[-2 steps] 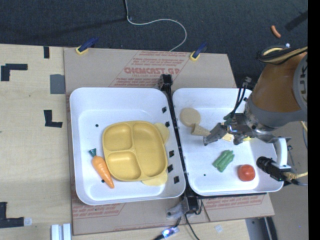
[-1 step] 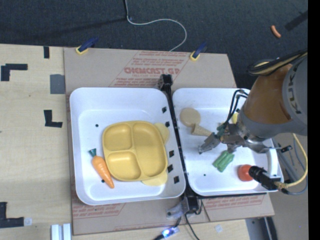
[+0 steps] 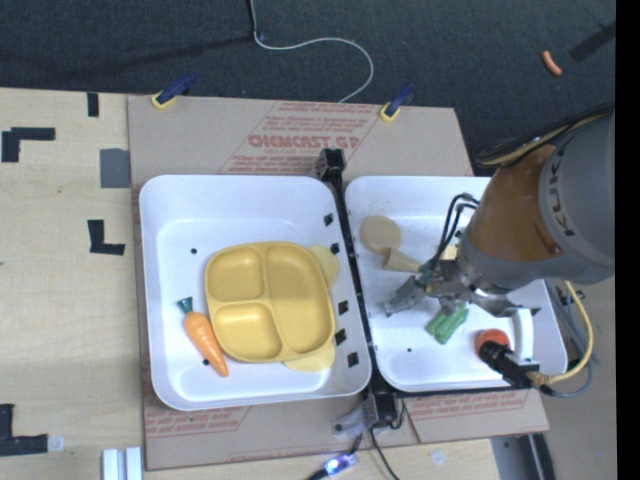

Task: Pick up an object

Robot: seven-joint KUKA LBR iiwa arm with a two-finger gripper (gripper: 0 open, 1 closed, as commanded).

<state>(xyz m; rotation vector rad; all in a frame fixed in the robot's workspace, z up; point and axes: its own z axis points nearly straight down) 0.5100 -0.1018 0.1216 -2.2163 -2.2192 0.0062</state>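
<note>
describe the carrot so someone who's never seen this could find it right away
Start at the left white bin, which holds a yellow divided plate. Along that plate's lower left edge, on the bin floor, lies the carrot. It is small and orange with a green tip, the one orange thing in that bin.

A light wooden desk [image 3: 60, 298] carries a sheet of printed cardboard [image 3: 300, 133], held at its far edge by two yellow-and-blue clamps [image 3: 173, 90]. Two shallow white bins, the left bin [image 3: 165, 268] and the right bin [image 3: 420, 193], sit side by side on the cardboard, touching along a black divider [image 3: 345, 258].
</note>
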